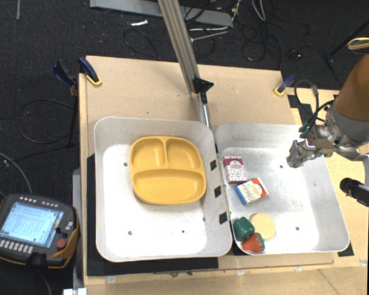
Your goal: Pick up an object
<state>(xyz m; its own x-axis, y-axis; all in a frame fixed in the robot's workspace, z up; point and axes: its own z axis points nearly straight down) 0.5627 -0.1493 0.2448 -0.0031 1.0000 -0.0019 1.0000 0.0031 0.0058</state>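
Observation:
In the right bin lie a small red-and-white carton, a blue, white and orange box, a pale yellow disc, a green pepper-like piece and a red piece. My gripper hangs over the bin's upper right part, well to the right of the cartons and apart from every object. Nothing shows between its fingers.
A yellow divided tray rests in the left bin. A metal pole slants up from between the bins. Clamps sit at the bench's corners. A teach pendant lies off the bench at lower left.

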